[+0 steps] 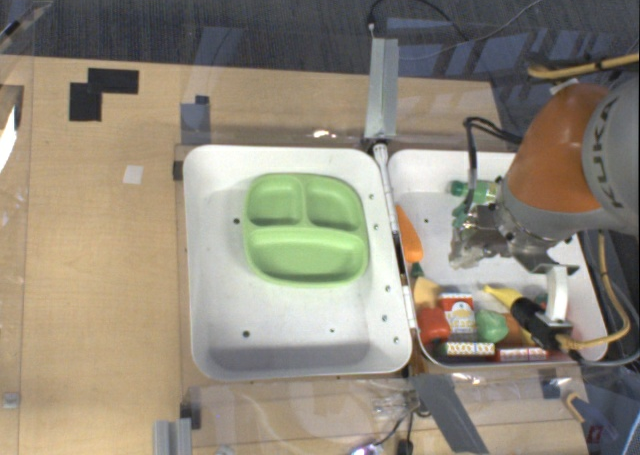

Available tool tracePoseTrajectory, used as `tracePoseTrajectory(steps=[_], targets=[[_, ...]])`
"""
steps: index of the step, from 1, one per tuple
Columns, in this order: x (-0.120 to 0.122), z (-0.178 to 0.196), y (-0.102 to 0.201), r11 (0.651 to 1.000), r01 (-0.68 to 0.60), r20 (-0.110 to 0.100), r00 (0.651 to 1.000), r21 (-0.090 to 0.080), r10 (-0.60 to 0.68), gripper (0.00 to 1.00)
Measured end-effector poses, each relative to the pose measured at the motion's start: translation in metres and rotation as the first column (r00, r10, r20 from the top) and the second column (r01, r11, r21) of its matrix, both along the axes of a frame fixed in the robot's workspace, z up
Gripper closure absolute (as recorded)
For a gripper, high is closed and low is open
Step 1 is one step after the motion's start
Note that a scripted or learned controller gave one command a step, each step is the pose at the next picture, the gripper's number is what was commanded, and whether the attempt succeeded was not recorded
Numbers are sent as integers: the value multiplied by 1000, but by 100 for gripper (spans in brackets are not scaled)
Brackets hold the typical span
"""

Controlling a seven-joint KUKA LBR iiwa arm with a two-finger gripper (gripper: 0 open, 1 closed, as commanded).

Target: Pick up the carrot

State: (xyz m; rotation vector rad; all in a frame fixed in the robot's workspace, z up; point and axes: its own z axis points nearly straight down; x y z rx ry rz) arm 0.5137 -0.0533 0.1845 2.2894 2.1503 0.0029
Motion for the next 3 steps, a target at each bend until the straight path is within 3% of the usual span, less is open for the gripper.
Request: tracePoseTrajectory(steps=[1,2,3], targets=[[-26,0,-7,993,-122,1,993,-1,122,100],[-20,-78,-41,988,153,24,988,-3,-153,100],[-25,-85,-39,989,151,3,989,0,-151,0]])
